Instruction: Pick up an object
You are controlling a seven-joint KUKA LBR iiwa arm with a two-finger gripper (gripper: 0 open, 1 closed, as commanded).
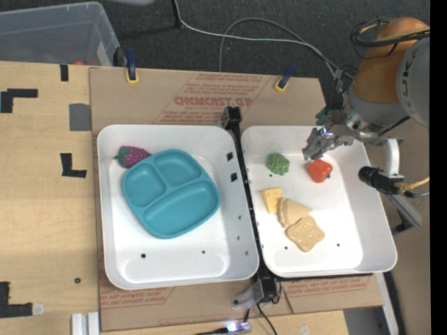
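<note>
Table [42, 208] bearing 2 shallow white bins side by side. Left bin [167, 267]: 1 teal divided plate [171, 192], with a purple grape bunch [131, 156] touching its upper-left rim. Right bin [349, 257]: a toast slice [305, 234], a tan bread wedge [292, 209], a yellow cheese block [272, 200], a red pepper [320, 170] and a green broccoli floret [278, 163]. The tool [318, 144] hangs just above the pepper; whether it is wide or narrow cannot be told.
</note>
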